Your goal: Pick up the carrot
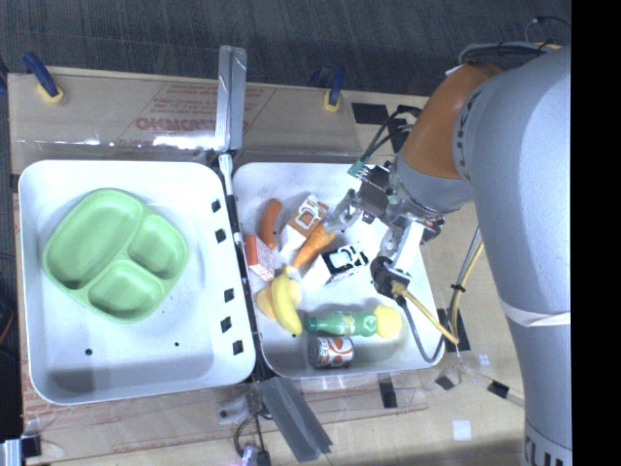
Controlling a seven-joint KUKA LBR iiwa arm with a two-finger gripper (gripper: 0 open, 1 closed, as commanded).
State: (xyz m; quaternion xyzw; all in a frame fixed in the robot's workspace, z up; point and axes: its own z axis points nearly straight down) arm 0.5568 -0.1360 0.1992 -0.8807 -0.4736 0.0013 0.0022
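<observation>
Camera view: gripper sits low in the right bin, with the carrot touching its tip and running down-left from it. Can't tell whether the carrot's top end is actually between the fingers, and can't tell how they're set: wrist and glare hide them.

Judgement: step in hand is the grasp. To do it well, straddle the carrot across its narrow width, near its upper end where it's clearest of clutter, and close before lifting. Lift straight up; the small carton is just up-left of the tip and a black-and-white packet just below it, so a sloppy close could snag either.

Counts, right bin: one carrot, one sausage further left of the gripper, one banana below-left past the carrot's far end, one green bottle below, one can below that, one lemon below-right, one carton, one packet. A reddish item by the bin's left wall, unclear.

Left bin, well apart to the far left: one green divided plate, three compartments.
</observation>
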